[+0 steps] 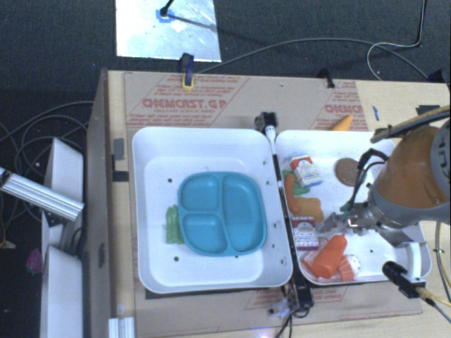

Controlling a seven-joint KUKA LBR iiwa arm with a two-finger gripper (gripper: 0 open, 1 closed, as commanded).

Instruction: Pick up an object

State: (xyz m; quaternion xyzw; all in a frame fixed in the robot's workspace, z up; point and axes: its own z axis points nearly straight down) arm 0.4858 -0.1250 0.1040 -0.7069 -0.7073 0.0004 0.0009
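— Starting at the left: what sits in the left shallow white plastic bin [151, 189]?

— A turquoise plastic plate with three compartments [222, 213], lying flat in the middle, and a small green block [173, 225] touching its left edge. Nothing there is being reached for.

— And the right shallow white plastic bin [423, 263]?

— That is where the pickable things lie: a small red-and-white carton [304, 171] near the top, a brown disc [346, 171] beside it, an orange-brown lumpy toy [303, 204] below the carton, a flat red-and-white printed packet [305, 236], and an orange bottle-shaped object [328, 257] near the front wall.

— Where is the arm?

— The grey arm with its orange band [412, 182] hangs over the right bin, and the two-finger gripper [340, 220] sits low, just above the orange bottle and beside the packet.

— Has it got anything?

— I cannot tell how far the pincer is parted, and I see nothing between its tips. By my reading, the approach is made; the grasp and the lift are left.
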